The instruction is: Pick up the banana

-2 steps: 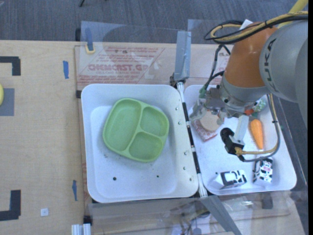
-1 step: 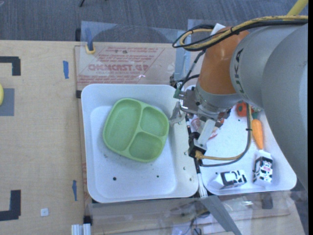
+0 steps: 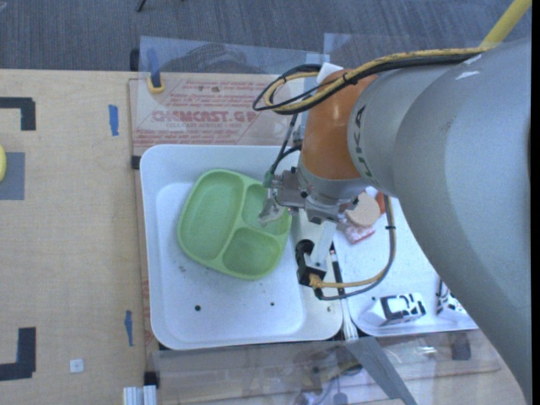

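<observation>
Arm over the seam between two white bins, claw at the green plate's right rim.

Taking the green divided plate (image 3: 229,223) as landmark: nearest the camera, below and right of it, a black-and-white item (image 3: 396,307) lies in the right bin (image 3: 405,251). The plate sits tilted in the left bin (image 3: 169,310). The claw (image 3: 277,212) is at its right edge; spread or pressed together, I cannot tell. A tan-and-red item (image 3: 363,216) peeks right of the wrist. The arm's bulk hides much of the right bin; I cannot tell where the banana is. Beyond lies the wooden worktop (image 3: 67,226).
</observation>
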